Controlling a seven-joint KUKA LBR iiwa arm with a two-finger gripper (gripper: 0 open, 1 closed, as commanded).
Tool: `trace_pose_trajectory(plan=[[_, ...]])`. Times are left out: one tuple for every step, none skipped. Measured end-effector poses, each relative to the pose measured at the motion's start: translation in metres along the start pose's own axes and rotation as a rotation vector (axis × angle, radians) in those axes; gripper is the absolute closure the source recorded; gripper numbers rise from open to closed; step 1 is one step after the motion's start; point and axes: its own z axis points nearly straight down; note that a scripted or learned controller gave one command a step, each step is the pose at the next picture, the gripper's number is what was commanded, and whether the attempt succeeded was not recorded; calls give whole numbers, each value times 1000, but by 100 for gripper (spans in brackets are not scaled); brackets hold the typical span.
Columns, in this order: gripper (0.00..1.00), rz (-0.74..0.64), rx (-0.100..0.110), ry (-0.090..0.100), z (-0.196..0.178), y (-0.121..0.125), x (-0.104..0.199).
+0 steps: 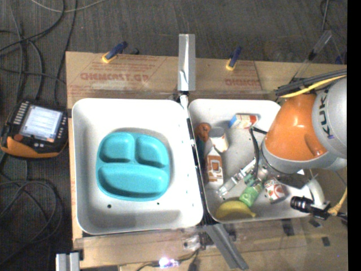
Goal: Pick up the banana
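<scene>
Camera view: table (113, 72) w/ two white bins is seen from above. Left bin (82, 151) holds a teal divided tray (134, 165). Right bin (197, 151), beside it, is partly covered by the grey/orange arm (299, 134). Banana (234, 209) lies at the right bin's near edge, just beside a green bottle (250, 195). Tool state can't be told, as it's hidden under the arm.
</scene>
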Motion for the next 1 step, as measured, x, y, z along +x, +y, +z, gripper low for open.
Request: trace_pose_trajectory(plan=[[100,0,-1,3,-8,1,1]])
